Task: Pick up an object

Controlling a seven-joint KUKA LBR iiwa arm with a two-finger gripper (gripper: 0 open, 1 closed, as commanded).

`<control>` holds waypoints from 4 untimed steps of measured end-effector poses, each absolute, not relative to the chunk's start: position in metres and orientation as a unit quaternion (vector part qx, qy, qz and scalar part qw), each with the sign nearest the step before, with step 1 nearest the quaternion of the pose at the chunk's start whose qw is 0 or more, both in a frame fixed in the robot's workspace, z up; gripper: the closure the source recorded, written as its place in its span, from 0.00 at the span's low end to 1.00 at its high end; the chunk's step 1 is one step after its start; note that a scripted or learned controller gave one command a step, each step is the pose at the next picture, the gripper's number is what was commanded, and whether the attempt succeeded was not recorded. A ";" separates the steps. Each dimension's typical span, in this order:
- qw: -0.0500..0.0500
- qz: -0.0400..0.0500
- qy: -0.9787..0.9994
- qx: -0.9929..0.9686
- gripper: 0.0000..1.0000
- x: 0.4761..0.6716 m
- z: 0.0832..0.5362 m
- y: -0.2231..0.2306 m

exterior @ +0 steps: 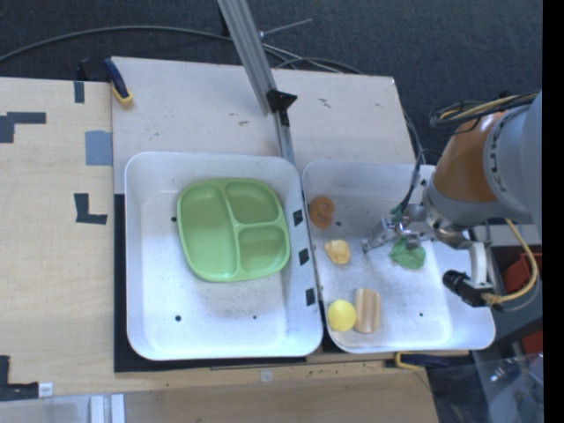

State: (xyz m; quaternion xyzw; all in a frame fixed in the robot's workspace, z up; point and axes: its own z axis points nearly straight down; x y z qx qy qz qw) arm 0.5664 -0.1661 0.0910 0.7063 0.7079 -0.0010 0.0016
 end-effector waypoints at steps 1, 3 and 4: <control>0.002 0.000 0.708 0.706 1.00 0.567 0.104 -0.166; 0.002 0.001 0.708 0.706 1.00 0.560 0.219 -0.157; 0.001 0.001 0.708 0.706 1.00 0.561 0.246 -0.157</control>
